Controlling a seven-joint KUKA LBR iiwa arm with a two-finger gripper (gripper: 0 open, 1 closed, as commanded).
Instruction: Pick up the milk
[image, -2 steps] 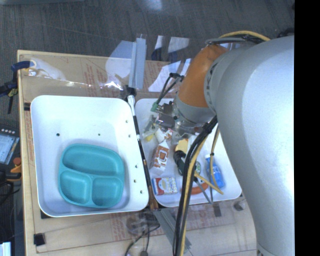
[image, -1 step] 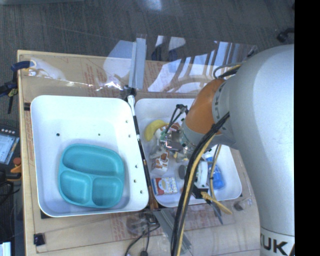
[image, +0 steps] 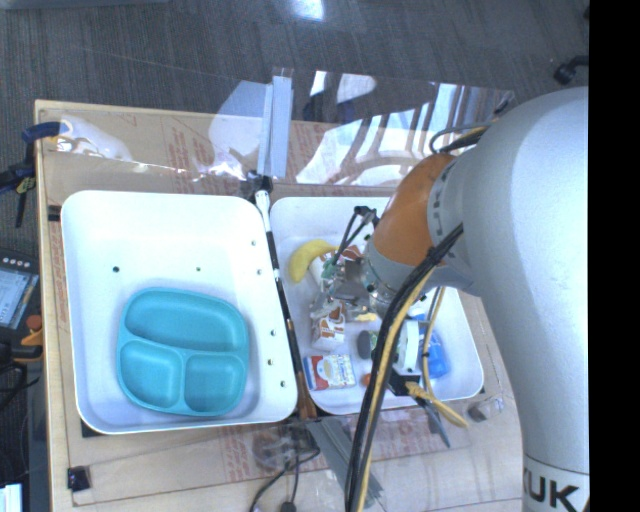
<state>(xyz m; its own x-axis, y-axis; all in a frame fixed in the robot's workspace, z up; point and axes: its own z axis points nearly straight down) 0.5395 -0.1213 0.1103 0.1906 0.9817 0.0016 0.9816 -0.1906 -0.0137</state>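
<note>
One small carton is what I'm after: the milk (image: 329, 372), lying flat in the right bin (image: 470, 375), just below my pincer (image: 340, 285) and toward the near wall. My pincer sits low over the clutter in that bin; whether it is open or closed I cannot tell, wrist and cables block the tips.

Handling, my guess: light, a toy or sample carton, thin walls that give a little under squeeze, glossy print likely slick. Best hold across the two long flat sides, mid-body, not the corners.

Looks: white face, red band and lettering, a picture on the front, print too small to read. A similar red-and-white packet (image: 331, 322) lies between it and my pincer; a banana (image: 306, 258) rests just beyond my pincer. Crowded neighbours, so a clean approach from straight above seems wise.
</note>
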